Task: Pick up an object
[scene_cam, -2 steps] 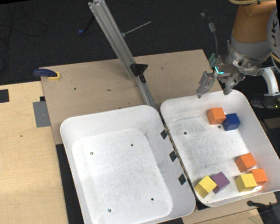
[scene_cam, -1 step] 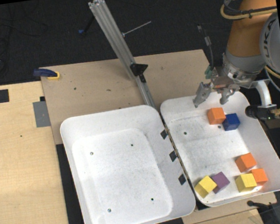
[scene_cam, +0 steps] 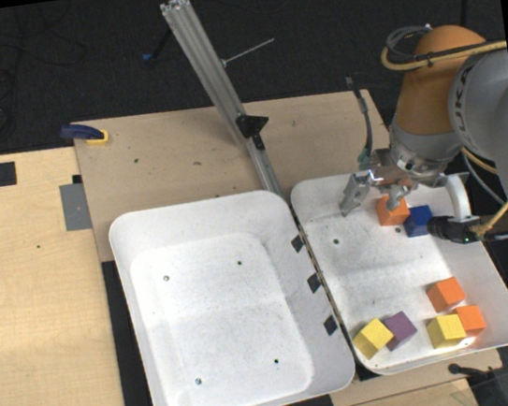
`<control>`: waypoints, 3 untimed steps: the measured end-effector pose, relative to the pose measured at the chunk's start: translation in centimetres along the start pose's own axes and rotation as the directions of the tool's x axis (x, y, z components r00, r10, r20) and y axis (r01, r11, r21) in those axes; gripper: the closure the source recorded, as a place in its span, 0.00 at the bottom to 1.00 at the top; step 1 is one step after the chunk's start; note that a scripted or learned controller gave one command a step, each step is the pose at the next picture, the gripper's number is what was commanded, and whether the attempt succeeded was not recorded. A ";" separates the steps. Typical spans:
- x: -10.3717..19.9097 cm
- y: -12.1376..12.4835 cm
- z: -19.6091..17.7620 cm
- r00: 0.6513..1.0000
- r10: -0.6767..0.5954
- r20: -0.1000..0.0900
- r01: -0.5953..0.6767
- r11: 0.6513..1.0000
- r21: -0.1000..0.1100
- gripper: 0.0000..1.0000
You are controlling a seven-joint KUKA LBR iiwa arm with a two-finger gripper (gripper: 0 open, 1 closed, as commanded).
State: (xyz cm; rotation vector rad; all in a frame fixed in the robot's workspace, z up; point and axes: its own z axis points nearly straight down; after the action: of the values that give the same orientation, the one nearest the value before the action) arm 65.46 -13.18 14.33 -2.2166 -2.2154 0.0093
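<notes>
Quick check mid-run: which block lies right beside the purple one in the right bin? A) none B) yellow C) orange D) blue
B: the purple block sits against a yellow block at the near edge of the right bin; the blue block lies far up by the gripper.

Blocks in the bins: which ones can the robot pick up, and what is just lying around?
For the job:
- end effector, above the right bin
- orange block and blue block beside it
- yellow block, purple block by the front rim

Just lying about:
- left bin
- metal rail
- blue clamp
</notes>
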 end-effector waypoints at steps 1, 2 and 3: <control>0.2 0.0 5.3 1.000 0.001 0.000 -0.001 1.000 -0.003 0.00; 0.1 0.0 4.1 1.000 0.004 0.000 -0.004 1.000 -0.006 1.00; -0.4 0.2 -2.3 1.000 0.008 0.002 -0.008 1.000 -0.014 1.00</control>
State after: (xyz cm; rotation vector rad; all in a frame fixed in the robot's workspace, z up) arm 65.64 -13.61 16.63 -2.2338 -2.2148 -0.0039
